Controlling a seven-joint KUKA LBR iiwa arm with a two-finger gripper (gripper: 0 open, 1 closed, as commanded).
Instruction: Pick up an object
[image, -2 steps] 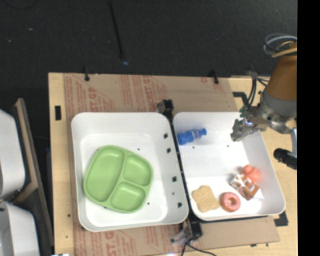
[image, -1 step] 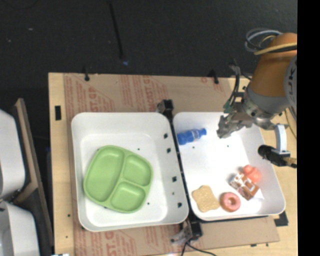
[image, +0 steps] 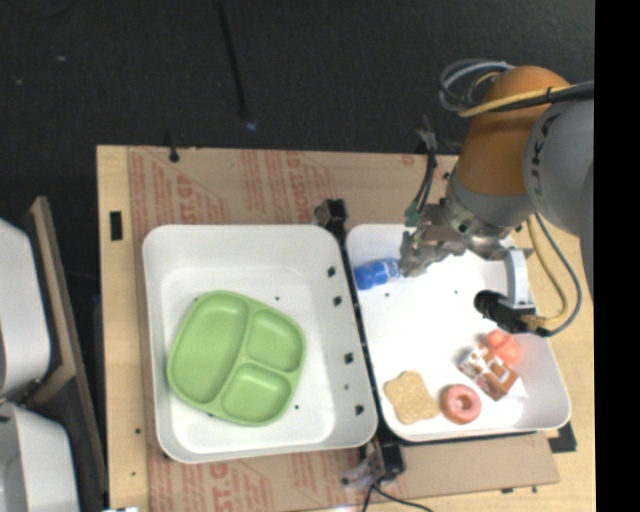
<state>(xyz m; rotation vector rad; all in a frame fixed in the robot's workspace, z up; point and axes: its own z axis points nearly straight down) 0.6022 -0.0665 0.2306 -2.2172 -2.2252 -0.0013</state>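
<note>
One small blue cylinder (image: 375, 273) lies sideways beside the end effector (image: 415, 258) — finger state unclear.

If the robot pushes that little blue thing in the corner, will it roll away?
Probably a bit. The blue object looks short and rounded like a small cylinder lying on its side, so a nudge might roll it. It sits near the right bin's wall, which would likely stop it. It looks small, so probably light. The gripper is right beside it.
</note>
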